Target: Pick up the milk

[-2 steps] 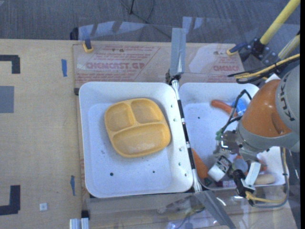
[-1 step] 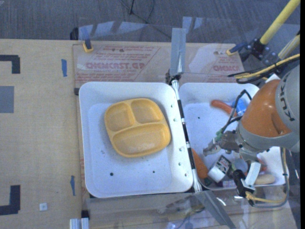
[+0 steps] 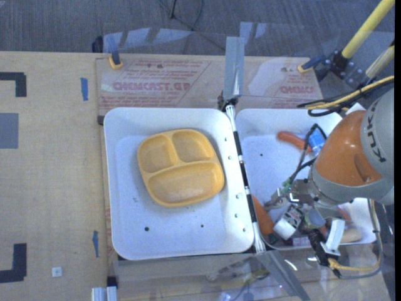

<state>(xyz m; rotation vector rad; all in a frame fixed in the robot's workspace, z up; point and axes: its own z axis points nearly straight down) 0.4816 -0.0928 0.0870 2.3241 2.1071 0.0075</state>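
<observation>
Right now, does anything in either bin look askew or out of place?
Nothing looks spilled or damaged. The yellow divided plate lies slightly rotated in the left bin. In the right bin, small items cluster under the arm at the near edge, too hidden to judge.

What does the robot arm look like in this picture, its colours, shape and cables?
The arm is rounded and bulky, grey with a wide orange band above the wrist; part of a dark printed letter shows on the grey shell. Thin cables, black, yellow and others, run beside it towards the gripper, which is a cluster of dark and metallic parts with some white pieces.
</observation>
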